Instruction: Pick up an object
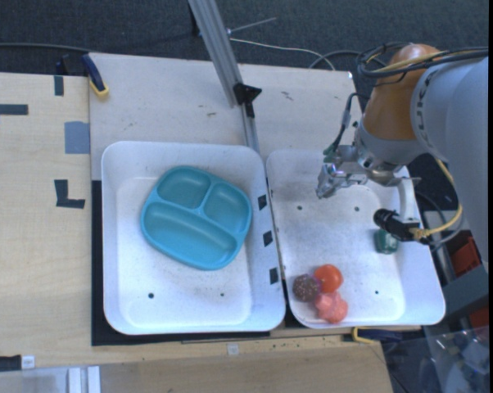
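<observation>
Tabletop (pixel 165 109): pale wood-toned board, lying under both bins, with grey tape marks at the far left.
Arm (pixel 443 97): grey with an orange band, reaching in from the right over the far part of the right bin.
Left bin (pixel 119 301): shallow white tray with rounded corners, carrying the plate.
Right bin (pixel 418 297): matching white tray, speckled floor, carrying the small objects.
Plate (pixel 196 217): smooth teal plastic, three compartments, rounded outline, sitting tilted in the left bin.
Gripper (pixel 327 183): hanging over the far-left part of the right bin; whether it is apart or together, I cannot tell.
Objects: red ball (pixel 328 277), dark maroon lump (pixel 305 286) and pinkish lump (pixel 332 307), clustering and seemingly touching at the near edge of the right bin.
Key relation: cluster is lying well nearer than the gripper, almost straight toward the near edge; the pieces are roundish, with no clear long axis.
</observation>
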Robot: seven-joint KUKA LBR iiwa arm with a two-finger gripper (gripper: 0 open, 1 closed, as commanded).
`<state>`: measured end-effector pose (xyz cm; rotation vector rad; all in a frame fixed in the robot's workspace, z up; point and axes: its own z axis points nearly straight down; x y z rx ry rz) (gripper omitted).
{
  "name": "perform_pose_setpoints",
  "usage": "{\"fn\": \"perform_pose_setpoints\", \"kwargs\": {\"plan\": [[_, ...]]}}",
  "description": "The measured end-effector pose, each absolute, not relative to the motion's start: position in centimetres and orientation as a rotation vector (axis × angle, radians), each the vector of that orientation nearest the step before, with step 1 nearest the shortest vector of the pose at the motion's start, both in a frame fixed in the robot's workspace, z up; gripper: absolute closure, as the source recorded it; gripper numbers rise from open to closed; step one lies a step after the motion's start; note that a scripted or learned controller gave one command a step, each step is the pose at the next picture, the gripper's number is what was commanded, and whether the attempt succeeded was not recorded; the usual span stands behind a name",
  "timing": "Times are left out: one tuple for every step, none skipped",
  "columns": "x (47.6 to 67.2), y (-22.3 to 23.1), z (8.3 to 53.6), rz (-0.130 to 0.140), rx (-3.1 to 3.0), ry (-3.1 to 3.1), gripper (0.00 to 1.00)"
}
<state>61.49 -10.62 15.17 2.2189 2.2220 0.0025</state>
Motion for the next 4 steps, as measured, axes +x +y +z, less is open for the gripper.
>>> {"fn": "perform_pose_setpoints", "kwargs": {"plan": [[61.6,-10.6,20.5,0.004,2.217,2.221,1.00],[61.1,-6.1,21.2,0.001,2.216,2.229,1.00],[59.9,-0.7,20.4,-0.003,2.217,2.231,1.00],[58.5,4.3,21.9,0.001,2.215,2.231,1.00]]}}
